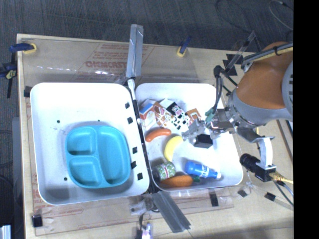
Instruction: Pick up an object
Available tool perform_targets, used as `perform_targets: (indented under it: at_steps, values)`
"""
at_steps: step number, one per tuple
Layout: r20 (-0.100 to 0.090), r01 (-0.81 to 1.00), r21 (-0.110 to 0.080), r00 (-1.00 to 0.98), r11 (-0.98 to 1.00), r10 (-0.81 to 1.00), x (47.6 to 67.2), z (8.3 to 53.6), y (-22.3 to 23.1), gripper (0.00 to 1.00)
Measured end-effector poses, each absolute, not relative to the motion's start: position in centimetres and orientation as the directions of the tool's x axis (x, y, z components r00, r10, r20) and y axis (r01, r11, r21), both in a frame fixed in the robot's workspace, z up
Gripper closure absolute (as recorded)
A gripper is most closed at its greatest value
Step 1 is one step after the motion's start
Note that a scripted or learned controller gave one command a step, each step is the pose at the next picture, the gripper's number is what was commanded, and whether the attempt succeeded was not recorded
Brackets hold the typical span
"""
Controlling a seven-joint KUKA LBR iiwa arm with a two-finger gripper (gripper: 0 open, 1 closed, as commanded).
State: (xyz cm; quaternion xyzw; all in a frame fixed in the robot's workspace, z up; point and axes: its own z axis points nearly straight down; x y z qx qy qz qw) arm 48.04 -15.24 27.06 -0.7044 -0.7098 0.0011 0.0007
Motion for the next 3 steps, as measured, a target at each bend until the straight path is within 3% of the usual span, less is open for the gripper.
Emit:
perform_targets:
  at_steps: [1, 2, 3]
  values:
    - [0.0, 0.994, -0.004, -0.108, 0.108, 0.994, 52.0, 14.1, -14.7, 0.0]
    - [0.0, 0.998, -0.004, -0.063, 0.063, 0.998, 52.4, 9.0, -16.6, 0.0]
    - [-0.001, 0.998, -0.005, -0.068, 0.068, 0.998, 52.4, 10.0, -16.7, 1.0]
